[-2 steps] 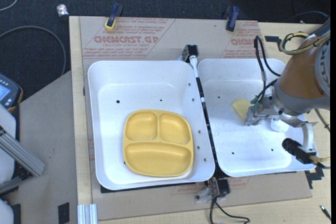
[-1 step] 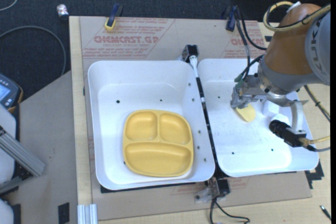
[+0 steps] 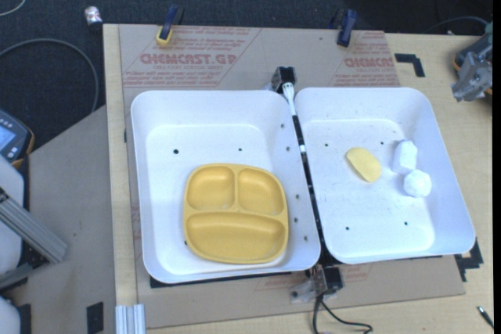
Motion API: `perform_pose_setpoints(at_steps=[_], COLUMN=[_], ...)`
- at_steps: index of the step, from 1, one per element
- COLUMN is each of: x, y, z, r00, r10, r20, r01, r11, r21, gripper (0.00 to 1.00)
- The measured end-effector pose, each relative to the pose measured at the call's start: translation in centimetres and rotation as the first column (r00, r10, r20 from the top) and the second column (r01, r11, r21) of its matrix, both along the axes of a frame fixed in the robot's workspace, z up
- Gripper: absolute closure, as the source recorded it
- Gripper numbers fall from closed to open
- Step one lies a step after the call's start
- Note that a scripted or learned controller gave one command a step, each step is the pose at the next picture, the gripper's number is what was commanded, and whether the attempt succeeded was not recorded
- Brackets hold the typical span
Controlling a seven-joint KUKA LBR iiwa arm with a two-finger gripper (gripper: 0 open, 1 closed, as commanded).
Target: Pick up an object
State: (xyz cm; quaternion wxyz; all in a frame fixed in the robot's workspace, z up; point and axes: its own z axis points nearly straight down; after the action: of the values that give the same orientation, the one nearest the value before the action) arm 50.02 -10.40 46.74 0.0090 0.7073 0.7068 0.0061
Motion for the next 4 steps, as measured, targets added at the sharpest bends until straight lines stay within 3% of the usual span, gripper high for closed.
perform_pose_setpoints(at_steps=[1, 2, 3, 4], x=[3.6, 12.4, 14.8, 7.1], y=[-2.3, -8.3, -1.0, -1.9], z=[-1.5, -7.0, 7.8, 2.6], r00=[1.000, 1.000, 1.000, 1.000], r10=[-0.001, -0.002, 0.010, -0.002], r20=[-0.016, -0.019, 0.000, -0.027], r01=[0.001, 0.002, -0.010, 0.003], r11=[1.000, 1.000, 1.000, 1.000], r21=[0.000, 0.000, 0.001, 0.006], gripper=[1.00, 1.00, 1.00, 1.00])
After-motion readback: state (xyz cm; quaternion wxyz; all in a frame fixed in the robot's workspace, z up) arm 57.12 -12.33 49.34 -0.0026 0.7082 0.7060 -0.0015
